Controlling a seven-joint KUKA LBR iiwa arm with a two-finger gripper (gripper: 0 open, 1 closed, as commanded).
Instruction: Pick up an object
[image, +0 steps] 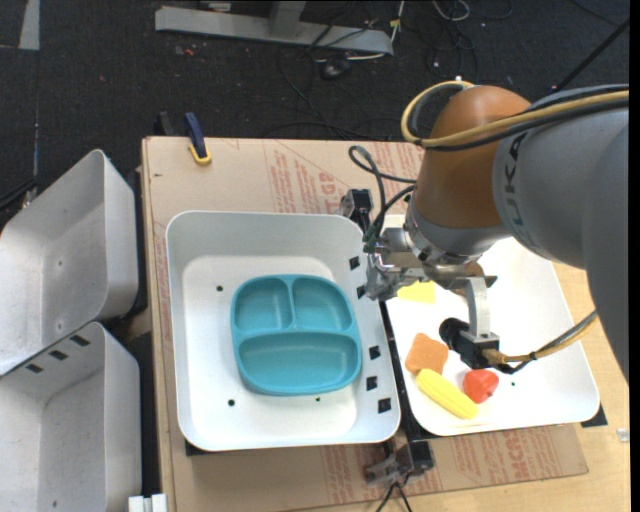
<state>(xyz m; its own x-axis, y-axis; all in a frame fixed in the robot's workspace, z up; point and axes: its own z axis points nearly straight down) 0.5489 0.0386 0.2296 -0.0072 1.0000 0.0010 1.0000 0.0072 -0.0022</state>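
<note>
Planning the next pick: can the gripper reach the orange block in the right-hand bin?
Probably yes: the orange block lies uncovered near the gripper, with a yellow piece close beside it.

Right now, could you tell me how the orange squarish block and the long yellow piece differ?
The orange squarish block is short and flat-sided; the long yellow piece is slim and rounded. The block lies farther back, the yellow piece nearer the front rim. Both lie in the right white bin.

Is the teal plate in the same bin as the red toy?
No, the teal plate sits in the left bin, the red toy in the right bin.
</note>
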